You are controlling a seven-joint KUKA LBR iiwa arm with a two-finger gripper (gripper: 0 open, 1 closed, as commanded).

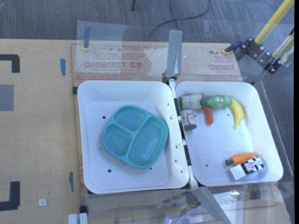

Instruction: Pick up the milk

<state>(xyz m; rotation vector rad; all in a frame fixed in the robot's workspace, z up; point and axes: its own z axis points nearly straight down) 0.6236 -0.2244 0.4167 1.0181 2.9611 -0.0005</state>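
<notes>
Claw opening: cannot tell. Milk (247, 168) lies flat in near right corner of right bin (267, 125), carrot (241, 158) touching its far side, likely crowding grasp.

We see a teal plate (135, 142), white bins (93, 97), a yellow banana (238, 112), an orange carrot (243, 158), and white milk (246, 168) with black spots.

red mirrored lettering, roughly "chemcast gp", was seen on the clear sheet (126, 62) at twelve o'clock above the left bin (88, 125). a shorter red print of the same kind stood at one o'clock, above the right bin (266, 125); its letters could not be made out.
</notes>
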